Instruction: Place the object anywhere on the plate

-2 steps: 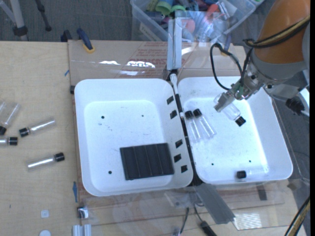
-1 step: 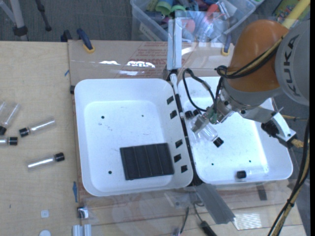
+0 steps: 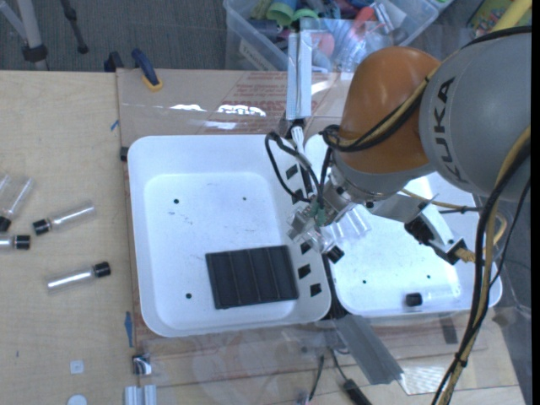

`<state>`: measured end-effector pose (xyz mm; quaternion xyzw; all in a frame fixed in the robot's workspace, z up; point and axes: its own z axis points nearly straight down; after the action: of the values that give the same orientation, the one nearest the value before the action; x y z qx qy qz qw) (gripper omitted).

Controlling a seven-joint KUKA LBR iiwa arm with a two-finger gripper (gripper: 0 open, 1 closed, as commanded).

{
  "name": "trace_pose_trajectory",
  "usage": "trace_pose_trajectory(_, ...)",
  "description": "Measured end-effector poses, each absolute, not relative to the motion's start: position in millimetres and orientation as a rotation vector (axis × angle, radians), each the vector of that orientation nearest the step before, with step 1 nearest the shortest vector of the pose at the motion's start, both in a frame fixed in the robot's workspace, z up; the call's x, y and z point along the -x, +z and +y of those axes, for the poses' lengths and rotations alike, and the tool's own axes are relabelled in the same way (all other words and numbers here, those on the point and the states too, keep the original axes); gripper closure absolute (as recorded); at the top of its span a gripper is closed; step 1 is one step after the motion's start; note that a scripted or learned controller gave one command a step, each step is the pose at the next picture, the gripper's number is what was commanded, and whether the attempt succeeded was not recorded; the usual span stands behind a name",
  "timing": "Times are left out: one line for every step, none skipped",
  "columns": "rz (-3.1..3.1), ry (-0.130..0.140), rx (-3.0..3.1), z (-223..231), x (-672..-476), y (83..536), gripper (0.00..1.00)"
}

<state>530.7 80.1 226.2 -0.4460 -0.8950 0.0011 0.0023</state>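
Across the middle of the frame the arm [image 3: 439, 116] reached in from the right, its orange band bulging above the wrist, and the end effector [image 3: 316, 226] hung low over the divide between the two bins. Whether its fingers were spread or closed could not be told, nor whether anything sat between them; the metal and cables there blurred together. The plate [image 3: 251, 277], a dark ribbed slab, lay flat in the lower part of the left bin [image 3: 169, 184] with nothing resting on it. A small dark object [image 3: 413, 299] sat on the floor of the right bin [image 3: 380, 268], near its lower edge and well apart from the end effector; it was likely the thing to be moved. By that reading the task was hardly begun: picking up, carrying across and setting down all remained. The wrist tilted down and leftward.
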Motion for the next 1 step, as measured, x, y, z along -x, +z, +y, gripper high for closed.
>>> trace_pose_trajectory(-2.229,0.004,2.213,105.7,-528.4,228.8,1.0)
